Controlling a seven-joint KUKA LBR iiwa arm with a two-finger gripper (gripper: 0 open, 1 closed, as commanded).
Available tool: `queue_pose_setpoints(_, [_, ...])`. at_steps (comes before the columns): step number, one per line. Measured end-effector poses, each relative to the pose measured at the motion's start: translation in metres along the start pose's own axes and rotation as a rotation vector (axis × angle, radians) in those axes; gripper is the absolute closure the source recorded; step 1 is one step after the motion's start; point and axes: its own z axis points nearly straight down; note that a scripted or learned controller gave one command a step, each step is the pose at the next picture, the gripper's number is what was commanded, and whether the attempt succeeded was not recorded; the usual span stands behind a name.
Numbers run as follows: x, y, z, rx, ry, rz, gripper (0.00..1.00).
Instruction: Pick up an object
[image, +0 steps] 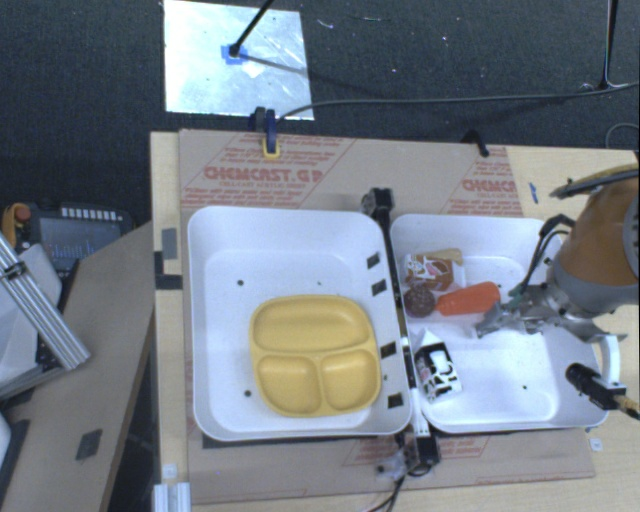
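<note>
Bins first: I see a yellow three-compartment plastic tray (314, 354) in the left white bin (215, 250). In the right white bin (540, 400), the grey arm's gripper (492, 322) sits just beside an orange carrot-shaped toy (467, 298); whether it is clenched I cannot tell. A black-and-white carton (437, 368) lies near the divider.

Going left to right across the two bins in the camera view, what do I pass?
Yellow divided tray → black-and-white carton → orange carrot-like piece → tool.
</note>
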Motion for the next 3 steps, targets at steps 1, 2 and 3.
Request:
queue_pose_setpoints(1, [-0.001, 0.001, -0.014, -0.005, -0.002, 0.0, 1.0])
queue_pose_setpoints(2, [0.004, 0.012, -0.066, -0.01, -0.003, -0.003, 1.0])
queue_pose_setpoints(3, [0.004, 0.013, -0.12, -0.01, -0.003, -0.003, 1.0])
